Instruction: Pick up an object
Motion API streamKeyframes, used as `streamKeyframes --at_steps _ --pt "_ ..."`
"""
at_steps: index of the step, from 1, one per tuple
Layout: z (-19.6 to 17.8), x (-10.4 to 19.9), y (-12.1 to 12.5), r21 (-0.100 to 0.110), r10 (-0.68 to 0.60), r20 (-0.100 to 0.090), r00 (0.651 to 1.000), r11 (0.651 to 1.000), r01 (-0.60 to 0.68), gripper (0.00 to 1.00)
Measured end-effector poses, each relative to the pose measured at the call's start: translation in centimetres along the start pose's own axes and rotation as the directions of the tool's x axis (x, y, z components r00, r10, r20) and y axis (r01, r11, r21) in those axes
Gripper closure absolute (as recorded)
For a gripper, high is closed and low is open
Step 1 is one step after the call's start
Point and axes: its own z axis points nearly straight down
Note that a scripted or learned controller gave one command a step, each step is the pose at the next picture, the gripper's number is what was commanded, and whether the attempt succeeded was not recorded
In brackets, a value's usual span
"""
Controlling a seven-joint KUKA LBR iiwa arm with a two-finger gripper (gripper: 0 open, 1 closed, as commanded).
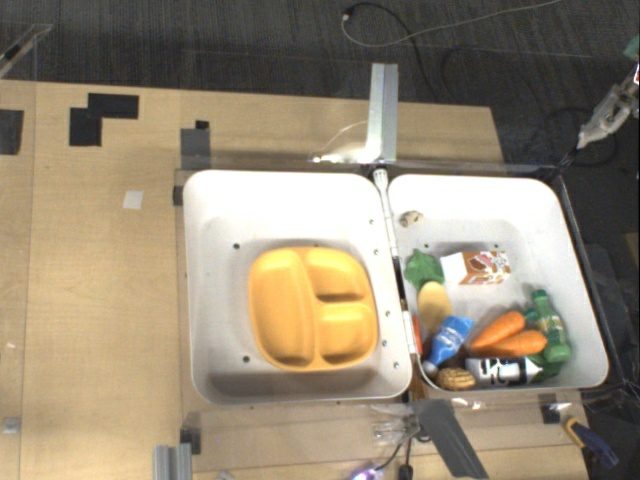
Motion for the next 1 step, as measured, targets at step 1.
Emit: streamKeyframes --at_steps 1 --pt "-2.93 2.92 5.98 0.0 0.46 0.001 0.888 0.888 -0.46 0.0"
